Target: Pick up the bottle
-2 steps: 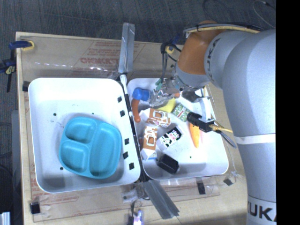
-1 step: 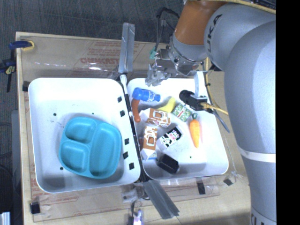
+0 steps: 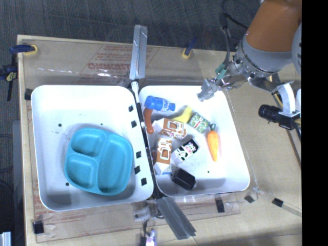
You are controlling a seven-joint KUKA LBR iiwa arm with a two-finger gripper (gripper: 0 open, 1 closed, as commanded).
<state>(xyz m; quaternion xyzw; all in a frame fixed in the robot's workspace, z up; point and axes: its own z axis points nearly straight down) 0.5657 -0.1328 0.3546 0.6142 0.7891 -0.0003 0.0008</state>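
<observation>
The counter (image 3: 266,178) carries two shallow white bins side by side. The left bin (image 3: 51,106) holds a teal divided tray (image 3: 100,160), which lies toward its 5 o'clock part. The right bin (image 3: 233,158) holds a crowd of small things. The grey arm (image 3: 266,45) with its orange band reaches in from 2 o'clock, and its pincer (image 3: 207,92) hangs over the right bin's rim at about 1 o'clock, above the bin floor and apart from everything in it.

The bottle (image 3: 160,105), blue with an orange end, lies on its side at 11 o'clock in the right bin, near the divider between the bins. At its 4 o'clock side lies a yellow piece (image 3: 183,114) and, just beyond that, a green packet (image 3: 199,122). An orange toy carrot (image 3: 213,143) lies at 3 o'clock in the bin. Printed cards (image 3: 171,129) sit near the middle, a black-and-white cow-patterned block (image 3: 187,149) just below them, and a black box (image 3: 183,178) at 6 o'clock.

Nothing sits between the pincer's fingers, but they are too small and blurred to say whether they are parted or closed; I cannot tell. As I judge it, the pickup has hardly begun: the bottle rests untouched, well to the pincer's 9 o'clock side. What remains is to travel over it, descend, close on its body and lift.
</observation>
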